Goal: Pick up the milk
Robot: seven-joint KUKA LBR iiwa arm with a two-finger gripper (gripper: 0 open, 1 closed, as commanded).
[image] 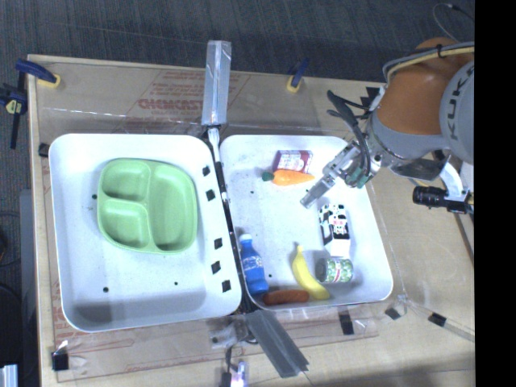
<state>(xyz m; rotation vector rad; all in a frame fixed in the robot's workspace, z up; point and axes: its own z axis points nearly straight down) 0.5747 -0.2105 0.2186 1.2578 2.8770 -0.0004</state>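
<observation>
The milk (334, 229) is a small black-and-white cow-patterned carton lying in the right bin (379, 240), near its right wall. My gripper (319, 189) hangs over the same bin, just up and to the left of the carton, pointing down-left toward the carrot (292, 178). Nothing is visibly held in it. The grey arm with its orange band (415, 95) comes in from the upper right.
Also in the right bin: a purple box (294, 161) at the back, a blue bottle (252, 264), a banana (305, 274), a green can (335, 270) just below the milk, and a sausage (284, 297). The left bin (72, 289) holds a green divided plate (149, 204).
</observation>
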